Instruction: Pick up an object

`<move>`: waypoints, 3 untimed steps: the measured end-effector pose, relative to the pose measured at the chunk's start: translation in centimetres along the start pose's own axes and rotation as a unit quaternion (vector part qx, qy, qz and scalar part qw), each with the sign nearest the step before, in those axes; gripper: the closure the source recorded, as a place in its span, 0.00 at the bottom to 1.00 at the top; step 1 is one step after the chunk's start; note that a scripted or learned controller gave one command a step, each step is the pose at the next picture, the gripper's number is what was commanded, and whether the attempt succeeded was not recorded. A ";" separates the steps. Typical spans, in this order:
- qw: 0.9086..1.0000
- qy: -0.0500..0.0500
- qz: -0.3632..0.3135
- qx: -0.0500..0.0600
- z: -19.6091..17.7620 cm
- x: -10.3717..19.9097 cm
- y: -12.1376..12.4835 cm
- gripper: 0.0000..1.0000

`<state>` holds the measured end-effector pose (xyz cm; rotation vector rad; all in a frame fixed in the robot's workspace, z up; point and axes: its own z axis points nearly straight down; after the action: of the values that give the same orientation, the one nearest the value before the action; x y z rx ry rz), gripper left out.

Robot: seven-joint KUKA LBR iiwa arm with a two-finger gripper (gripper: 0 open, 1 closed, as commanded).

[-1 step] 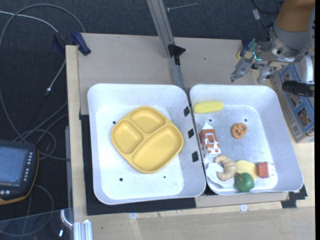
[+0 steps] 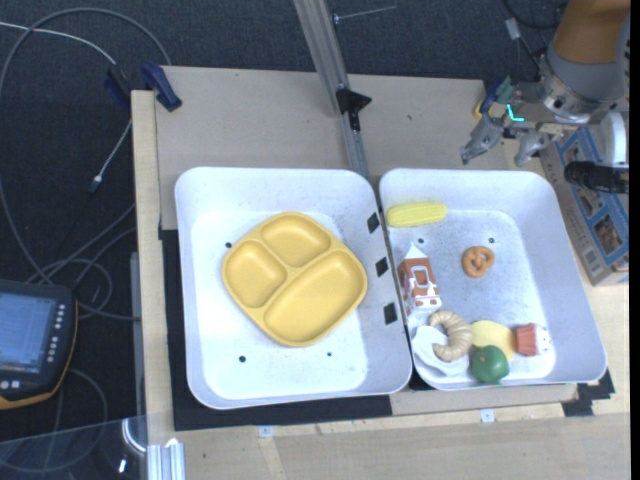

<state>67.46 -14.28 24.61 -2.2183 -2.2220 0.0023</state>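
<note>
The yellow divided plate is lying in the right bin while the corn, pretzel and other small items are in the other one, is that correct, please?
Not quite: the yellow divided plate lies in the left bin, not the right one. The camera view shows this. The corn, the pretzel and the other small items are indeed in the other one, the right bin.

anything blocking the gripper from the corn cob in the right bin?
Nothing visible. The gripper, fingers open and holding nothing, hangs above the bench just past the right bin's far rim. The corn cob lies alone by the bin's far-left wall, apart from the pretzel and the small carton.
</note>
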 end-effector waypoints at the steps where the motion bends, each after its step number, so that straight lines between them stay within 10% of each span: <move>1: 1.000 0.001 0.000 0.002 4.6 0.9 -0.1 0.00; 3: 1.000 0.001 0.001 -0.002 14.1 1.5 -0.7 0.00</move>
<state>66.75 -12.74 10.50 -2.2207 -2.2209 -0.0046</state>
